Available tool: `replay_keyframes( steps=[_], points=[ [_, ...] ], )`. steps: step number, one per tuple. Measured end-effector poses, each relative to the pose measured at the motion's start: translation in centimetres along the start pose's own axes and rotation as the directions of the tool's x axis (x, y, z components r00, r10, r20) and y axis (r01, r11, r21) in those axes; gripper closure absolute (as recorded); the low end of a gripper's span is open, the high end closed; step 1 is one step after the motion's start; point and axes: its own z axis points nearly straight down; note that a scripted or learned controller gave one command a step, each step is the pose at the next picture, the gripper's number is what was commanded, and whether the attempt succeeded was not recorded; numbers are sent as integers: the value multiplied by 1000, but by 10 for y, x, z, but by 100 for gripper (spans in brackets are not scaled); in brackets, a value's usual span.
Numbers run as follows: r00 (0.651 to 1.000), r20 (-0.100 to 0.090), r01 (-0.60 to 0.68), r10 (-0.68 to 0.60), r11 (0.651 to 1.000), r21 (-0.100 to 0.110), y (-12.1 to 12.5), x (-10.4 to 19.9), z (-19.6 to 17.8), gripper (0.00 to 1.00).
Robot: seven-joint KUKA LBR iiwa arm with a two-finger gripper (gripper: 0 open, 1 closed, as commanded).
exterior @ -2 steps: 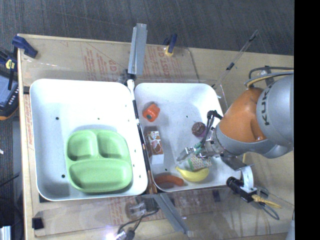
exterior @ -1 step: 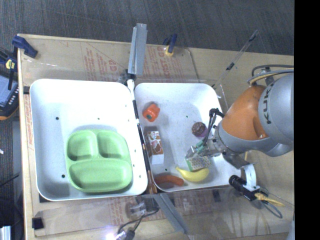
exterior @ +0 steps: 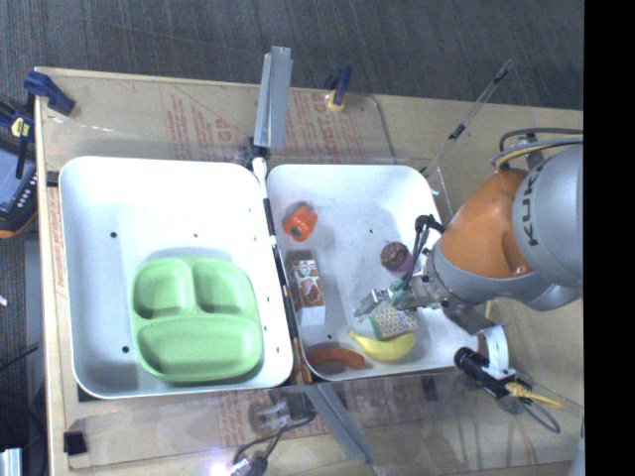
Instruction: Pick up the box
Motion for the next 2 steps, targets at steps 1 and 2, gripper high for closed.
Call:
replay_keyframes(
  steps=[1,2],
  points=[
    [1000,0,0,0,1000,0,0,0,0,0],
    [1000,0,0,0,1000,0,0,0,0,0]
  ],
)
